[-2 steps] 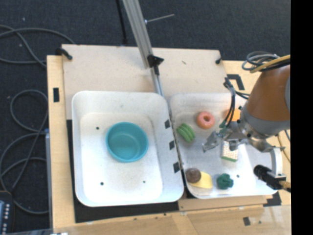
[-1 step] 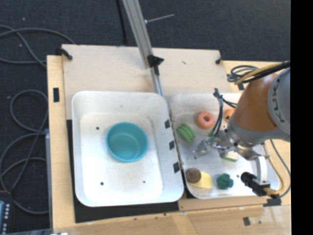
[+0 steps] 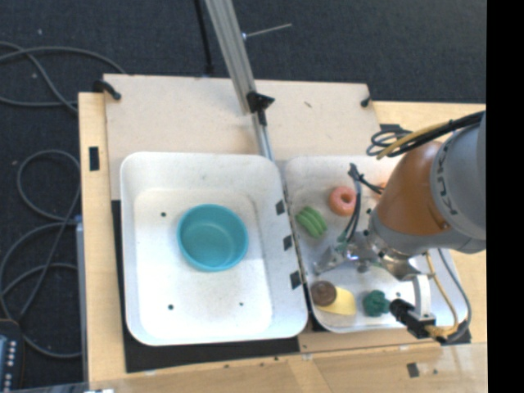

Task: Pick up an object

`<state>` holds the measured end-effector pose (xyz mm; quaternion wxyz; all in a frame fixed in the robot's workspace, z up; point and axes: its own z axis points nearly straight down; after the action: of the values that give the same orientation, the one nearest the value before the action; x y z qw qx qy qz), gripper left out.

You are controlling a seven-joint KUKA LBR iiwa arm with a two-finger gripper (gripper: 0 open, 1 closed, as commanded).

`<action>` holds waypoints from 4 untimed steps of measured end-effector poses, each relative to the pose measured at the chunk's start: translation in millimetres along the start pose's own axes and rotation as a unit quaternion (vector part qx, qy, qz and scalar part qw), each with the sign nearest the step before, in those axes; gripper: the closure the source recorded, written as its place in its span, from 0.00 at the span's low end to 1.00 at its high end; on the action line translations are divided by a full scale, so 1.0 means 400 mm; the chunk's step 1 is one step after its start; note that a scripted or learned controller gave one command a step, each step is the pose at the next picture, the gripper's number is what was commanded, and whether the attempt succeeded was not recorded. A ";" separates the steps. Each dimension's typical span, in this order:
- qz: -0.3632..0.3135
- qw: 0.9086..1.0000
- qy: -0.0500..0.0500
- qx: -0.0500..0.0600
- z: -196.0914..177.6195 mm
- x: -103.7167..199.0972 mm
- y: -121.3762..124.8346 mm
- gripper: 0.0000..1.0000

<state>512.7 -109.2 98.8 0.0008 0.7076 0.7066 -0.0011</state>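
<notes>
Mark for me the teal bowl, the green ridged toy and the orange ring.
teal bowl (image 3: 213, 236): camera view, on its inner floor.
green ridged toy (image 3: 311, 221): camera view, middle of its ridged top.
orange ring (image 3: 339, 201): camera view, on the ring's left side.

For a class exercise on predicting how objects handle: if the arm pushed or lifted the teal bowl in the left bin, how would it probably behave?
The teal bowl sits upright on a broad round base, so it would likely slide, not tip or roll. Its walls look rigid and hollow, so it is probably stiff and light. Its smooth rim may slip from the gripper.
</notes>
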 end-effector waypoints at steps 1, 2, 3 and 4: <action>0.002 1.000 0.002 -0.003 -0.031 0.002 0.004 1.00; -0.002 1.000 0.001 -0.004 -0.165 -0.010 0.033 1.00; -0.003 1.000 0.001 -0.004 -0.276 0.000 0.032 1.00; -0.003 1.000 0.000 -0.004 -0.427 -0.024 0.039 1.00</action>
<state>528.4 -118.4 269.6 0.0036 0.7058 0.7084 0.0021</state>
